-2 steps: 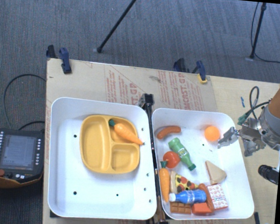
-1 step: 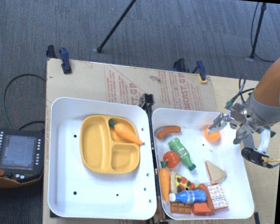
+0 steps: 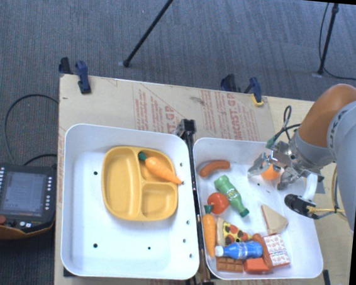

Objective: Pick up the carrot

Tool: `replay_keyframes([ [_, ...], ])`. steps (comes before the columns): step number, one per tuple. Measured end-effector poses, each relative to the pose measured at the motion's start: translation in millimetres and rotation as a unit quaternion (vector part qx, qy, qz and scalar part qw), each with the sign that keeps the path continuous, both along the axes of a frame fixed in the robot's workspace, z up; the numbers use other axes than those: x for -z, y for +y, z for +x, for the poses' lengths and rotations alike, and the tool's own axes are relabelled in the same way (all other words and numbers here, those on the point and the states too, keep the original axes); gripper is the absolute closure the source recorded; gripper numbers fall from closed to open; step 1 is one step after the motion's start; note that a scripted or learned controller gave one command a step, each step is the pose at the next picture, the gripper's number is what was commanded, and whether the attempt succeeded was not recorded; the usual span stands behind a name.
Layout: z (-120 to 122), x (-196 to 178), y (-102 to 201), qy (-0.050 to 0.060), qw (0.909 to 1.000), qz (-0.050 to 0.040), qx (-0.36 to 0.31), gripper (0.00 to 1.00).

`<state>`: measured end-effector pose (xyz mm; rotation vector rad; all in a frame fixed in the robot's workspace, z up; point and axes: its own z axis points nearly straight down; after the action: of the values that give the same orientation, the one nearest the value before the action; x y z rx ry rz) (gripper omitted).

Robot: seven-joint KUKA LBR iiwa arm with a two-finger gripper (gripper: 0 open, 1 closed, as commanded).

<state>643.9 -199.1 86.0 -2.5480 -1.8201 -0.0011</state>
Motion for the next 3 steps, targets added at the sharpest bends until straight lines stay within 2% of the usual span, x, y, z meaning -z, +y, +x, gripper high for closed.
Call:
replay_keyframes([
  [1,0.5,-11.2,-0.9,0.000,1.0000,-0.0022,-0.002,1.00],
  [2,-26.0,-1.6,0.2,-0.002,0.9903,-0.0031,-0.139,1.00],
  [3,-0.9,-1.4,-5.7,-0.001,0.9389,-0.0014,-0.344,1.00],
])
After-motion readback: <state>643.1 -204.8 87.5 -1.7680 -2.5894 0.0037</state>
